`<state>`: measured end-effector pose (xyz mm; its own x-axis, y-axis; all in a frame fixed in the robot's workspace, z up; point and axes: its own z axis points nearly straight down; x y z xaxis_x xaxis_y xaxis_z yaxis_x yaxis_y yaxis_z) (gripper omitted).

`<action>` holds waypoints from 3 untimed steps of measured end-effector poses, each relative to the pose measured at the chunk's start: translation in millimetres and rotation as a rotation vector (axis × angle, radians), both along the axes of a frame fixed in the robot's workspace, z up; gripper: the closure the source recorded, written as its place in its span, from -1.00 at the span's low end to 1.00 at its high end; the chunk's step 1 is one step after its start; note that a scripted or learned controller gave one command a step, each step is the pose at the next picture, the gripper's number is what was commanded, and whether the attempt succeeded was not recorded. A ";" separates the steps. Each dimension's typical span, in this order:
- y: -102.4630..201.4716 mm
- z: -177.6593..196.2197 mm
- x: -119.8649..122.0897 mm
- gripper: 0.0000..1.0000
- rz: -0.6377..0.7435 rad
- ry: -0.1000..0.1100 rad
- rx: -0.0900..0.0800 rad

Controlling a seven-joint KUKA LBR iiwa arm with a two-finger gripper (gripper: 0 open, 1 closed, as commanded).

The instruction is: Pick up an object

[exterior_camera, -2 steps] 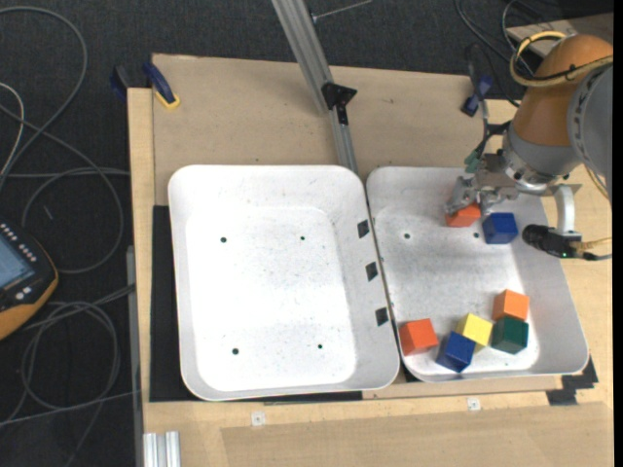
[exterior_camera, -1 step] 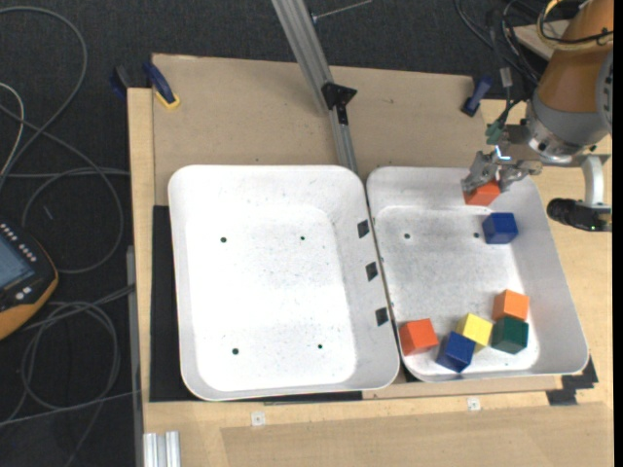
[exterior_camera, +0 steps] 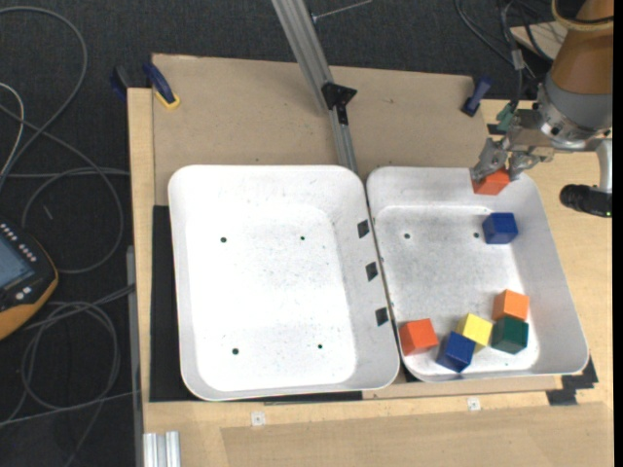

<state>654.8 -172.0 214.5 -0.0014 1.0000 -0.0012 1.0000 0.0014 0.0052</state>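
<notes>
The pincer (exterior_camera: 494, 170) hangs over the far right corner of the right bin (exterior_camera: 555, 261), and its two fingers are closed on a red-orange block (exterior_camera: 493, 183), which sits between the fingertips above the bin's rim. Above the pincer, the grey wrist and the orange band of the arm (exterior_camera: 582, 61) come in from the right. Counting the blocks, there are seven in all: the one in the pincer and six lying in the right bin. Nearest the pincer is a blue block (exterior_camera: 500, 228), alone in the far half of the bin and well apart from the rest. The other five are gathered along the near edge: an orange block (exterior_camera: 420, 335) at the left, a second blue block (exterior_camera: 456, 350) just beside it, a yellow block (exterior_camera: 477, 329) touching that blue one, a dark green block (exterior_camera: 509, 336) to the right of the yellow, and another orange block (exterior_camera: 511, 305) resting against the green one's far side. By colour that makes three orange or red-orange, two blue, one yellow and one green. There are two white bins on the bench (exterior_camera: 243, 105); the left bin (exterior_camera: 185, 290) lies beside the right one, their edges touching along the middle.
</notes>
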 end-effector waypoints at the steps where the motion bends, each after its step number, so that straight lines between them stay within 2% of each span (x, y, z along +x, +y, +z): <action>1: 57.6 -5.3 -5.6 1.00 0.004 0.007 0.005; 2: 104.8 -0.9 -14.5 1.00 0.005 0.007 0.004; 3: 168.2 7.2 -9.0 1.00 0.006 0.004 0.005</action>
<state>645.8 -3.8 221.7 -0.0078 1.0000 0.0034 1.0000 0.0078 0.0014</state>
